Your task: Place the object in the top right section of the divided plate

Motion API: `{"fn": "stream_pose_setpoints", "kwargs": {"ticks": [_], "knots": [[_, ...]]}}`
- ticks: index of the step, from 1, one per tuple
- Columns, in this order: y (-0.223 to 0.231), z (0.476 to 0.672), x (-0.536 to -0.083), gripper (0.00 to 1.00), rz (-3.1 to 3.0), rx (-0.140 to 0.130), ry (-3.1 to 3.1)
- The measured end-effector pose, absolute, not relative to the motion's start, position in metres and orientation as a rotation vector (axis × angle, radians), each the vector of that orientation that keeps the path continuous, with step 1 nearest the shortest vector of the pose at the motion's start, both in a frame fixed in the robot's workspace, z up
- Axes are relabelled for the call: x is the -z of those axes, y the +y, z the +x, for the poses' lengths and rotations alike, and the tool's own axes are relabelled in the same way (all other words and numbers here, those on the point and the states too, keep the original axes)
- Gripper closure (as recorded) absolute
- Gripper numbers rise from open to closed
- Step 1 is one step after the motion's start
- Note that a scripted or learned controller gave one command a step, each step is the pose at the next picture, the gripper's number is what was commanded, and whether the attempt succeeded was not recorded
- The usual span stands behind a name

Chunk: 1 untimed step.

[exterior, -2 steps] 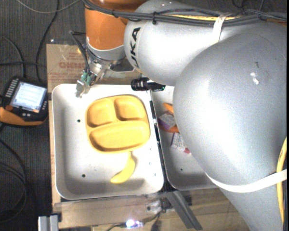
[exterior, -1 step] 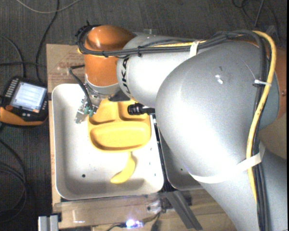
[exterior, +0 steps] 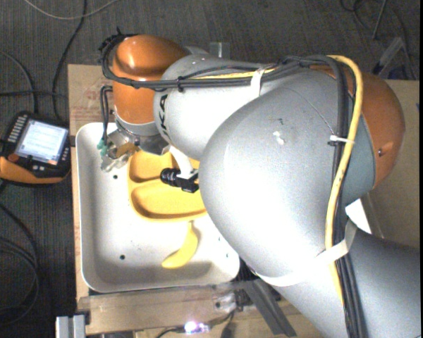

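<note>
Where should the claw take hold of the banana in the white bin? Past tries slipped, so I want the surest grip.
Grip the banana at its exposed lower middle, coming straight down, fingers across its narrow width. It lies flat in the white bin; its upper end meets the yellow divided plate under the arm, so the lower part looks freer.

Dark grey carpet (exterior: 28, 62) is covering the floor, with thin cables (exterior: 49, 9) trailing across it toward eleven o'clock. A handheld control pendant (exterior: 34, 148) is lying at nine o'clock, its screen glowing, just beside the wooden table (exterior: 84, 90).
</note>
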<state>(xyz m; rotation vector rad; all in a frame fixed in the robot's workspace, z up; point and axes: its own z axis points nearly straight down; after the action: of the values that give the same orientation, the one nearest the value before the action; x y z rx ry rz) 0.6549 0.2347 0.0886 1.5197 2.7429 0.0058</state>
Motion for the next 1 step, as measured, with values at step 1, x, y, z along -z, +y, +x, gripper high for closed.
{"fn": "stream_pose_setpoints", "kwargs": {"ticks": [1], "knots": [[0.2339, 0.6551, -0.0974, 1.00, 1.515, 0.001, 2.740]]}}
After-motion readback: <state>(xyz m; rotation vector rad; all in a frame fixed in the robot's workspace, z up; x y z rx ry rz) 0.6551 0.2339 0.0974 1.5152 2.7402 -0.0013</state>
